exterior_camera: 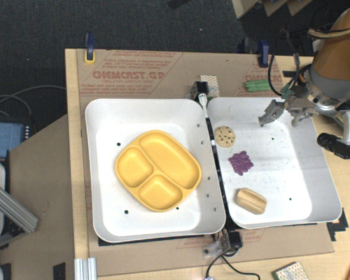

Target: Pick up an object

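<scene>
Still early: yellow three-compartment plastic plate (157,169) sits centre-left in left white bin (99,156). Right white bin (315,179) holds round speckled cookie (224,136), purple grape bunch (241,162), tan bread roll (251,200). Gripper (284,111) at upper right, fingers spread w/ nothing between. Pick not yet done.

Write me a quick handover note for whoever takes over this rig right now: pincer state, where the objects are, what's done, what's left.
Pincer: hovering over the upper edge of the right bin, nothing between its fingers; whether it is open or shut can't be told.
Right bin: cookie near the upper left corner, purple grape bunch below it, bread roll near the lower left.
Left bin: yellow divided plate in the middle.
Done: nothing picked up.
Left: choose an object, descend, grasp, lift. The three small items in the right bin look closest.
</scene>
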Available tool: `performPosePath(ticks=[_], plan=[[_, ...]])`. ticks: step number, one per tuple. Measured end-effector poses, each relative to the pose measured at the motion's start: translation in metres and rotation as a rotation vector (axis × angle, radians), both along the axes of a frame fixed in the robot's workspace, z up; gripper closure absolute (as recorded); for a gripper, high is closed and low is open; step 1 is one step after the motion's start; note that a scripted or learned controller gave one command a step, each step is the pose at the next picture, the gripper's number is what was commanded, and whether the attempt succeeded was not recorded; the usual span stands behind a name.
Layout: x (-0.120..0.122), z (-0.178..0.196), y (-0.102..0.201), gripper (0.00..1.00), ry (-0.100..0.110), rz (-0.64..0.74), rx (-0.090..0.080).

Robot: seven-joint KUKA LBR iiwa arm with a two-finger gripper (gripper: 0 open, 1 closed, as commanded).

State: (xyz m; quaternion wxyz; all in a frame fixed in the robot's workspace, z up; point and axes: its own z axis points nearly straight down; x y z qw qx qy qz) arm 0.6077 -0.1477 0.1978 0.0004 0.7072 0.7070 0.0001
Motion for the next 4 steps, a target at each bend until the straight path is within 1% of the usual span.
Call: performPosePath(ticks=[1, 2, 3, 4], plan=[[-0.034, -0.118, 0.029, 0.00, 0.004, -0.001, 0.003], [-0.059, -0.111, 0.051, 0.00, -0.003, 0.000, 0.000], [0.024, -0.112, 0.026, 0.00, -0.009, 0.003, -0.003], [-0.039, -0.113, 0.043, 0.00, 0.006, -0.001, 0.003]])
